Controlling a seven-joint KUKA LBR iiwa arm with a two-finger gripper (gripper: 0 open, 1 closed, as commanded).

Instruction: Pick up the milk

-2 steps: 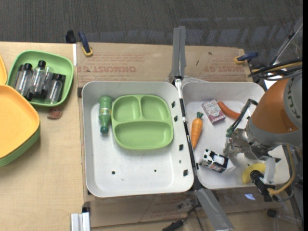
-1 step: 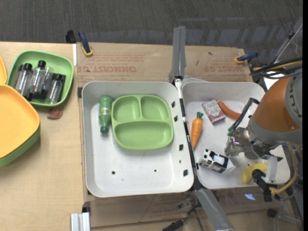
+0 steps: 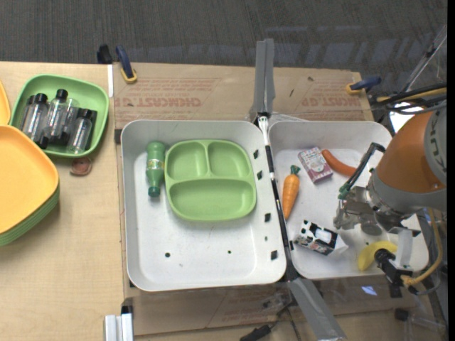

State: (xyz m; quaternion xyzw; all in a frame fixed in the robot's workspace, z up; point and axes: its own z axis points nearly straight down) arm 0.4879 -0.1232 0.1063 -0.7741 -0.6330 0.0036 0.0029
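Note:
The milk (image 3: 316, 238) is a small black-and-white carton lying on its side in the front left part of the right bin (image 3: 323, 128). My gripper (image 3: 350, 217) hangs low over that bin, just right of the carton and slightly behind it. The grey wrist and the orange band rise from it toward the right edge. Nothing shows in the gripper's grasp, and the carton rests on the bin floor.
A carrot (image 3: 290, 190), a pink box (image 3: 314, 164) and an orange sausage (image 3: 340, 163) lie further back in the right bin; a banana (image 3: 373, 254) lies front right. The left bin (image 3: 138, 254) holds a green divided plate (image 3: 210, 180) and a green bottle (image 3: 154, 168).

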